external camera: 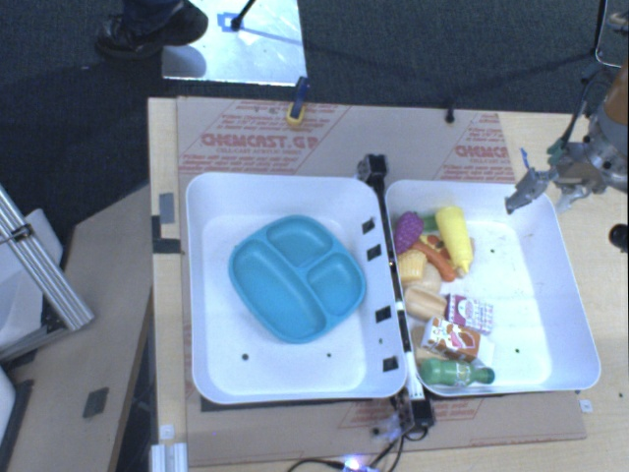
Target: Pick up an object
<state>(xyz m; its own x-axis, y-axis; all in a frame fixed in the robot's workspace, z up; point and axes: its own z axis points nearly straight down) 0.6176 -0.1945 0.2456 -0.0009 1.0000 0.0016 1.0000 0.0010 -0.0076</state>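
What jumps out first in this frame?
The bright blue divided tray sits alone in the left bin. In the right bin, toy food crowds the left wall: a yellow corn cob, a purple piece, a green bottle. The gripper hangs at that bin's upper right corner, apart from the pile, with nothing between its fingers.

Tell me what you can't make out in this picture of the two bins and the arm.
- Arm: cut off by the camera view's right edge; just the wrist end shows.
- Gripper: blurred, so open or shut is unclear.
- Small boxes in the right bin: print too small to read.
- Toy food pile: pieces overlap; the lower ones are partly hidden.
- Person's shoe: the top edge cuts off the rest.
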